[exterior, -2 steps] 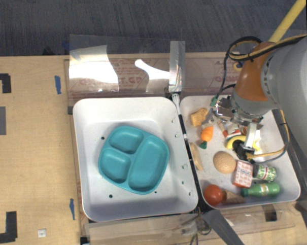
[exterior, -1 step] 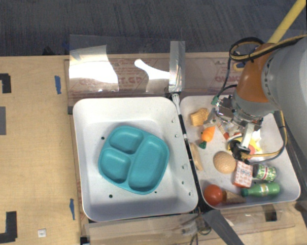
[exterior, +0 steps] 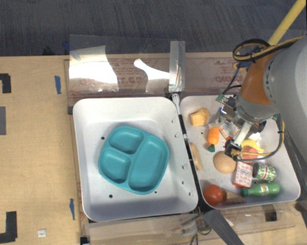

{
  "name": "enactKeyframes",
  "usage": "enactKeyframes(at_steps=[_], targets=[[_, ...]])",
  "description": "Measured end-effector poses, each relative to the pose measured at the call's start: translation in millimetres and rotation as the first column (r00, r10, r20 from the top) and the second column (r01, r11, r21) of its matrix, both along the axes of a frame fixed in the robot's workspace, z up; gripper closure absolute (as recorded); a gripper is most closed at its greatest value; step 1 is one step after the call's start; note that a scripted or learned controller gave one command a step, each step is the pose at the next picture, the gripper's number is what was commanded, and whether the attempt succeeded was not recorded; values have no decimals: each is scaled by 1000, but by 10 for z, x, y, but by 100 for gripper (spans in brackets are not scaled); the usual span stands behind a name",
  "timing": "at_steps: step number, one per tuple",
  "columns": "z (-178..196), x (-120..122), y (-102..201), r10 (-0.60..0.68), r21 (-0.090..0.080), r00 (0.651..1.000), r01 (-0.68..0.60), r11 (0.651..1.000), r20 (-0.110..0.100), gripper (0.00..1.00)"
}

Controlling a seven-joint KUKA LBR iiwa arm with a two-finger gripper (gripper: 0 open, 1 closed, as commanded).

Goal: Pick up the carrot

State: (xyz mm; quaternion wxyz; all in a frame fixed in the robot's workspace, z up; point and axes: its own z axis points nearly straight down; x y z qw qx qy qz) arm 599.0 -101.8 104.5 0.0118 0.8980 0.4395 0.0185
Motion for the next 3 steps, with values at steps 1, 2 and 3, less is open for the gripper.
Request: enactKeyframes(at_steps=[1,2,3], targets=[[-156,-155,42,9,5,999,-9,1000,-37,0],[-37,-145,37,11,3,999,-10,1000,-35,100],[822,-787,612,-55,9,998,55,998,-41,100]])
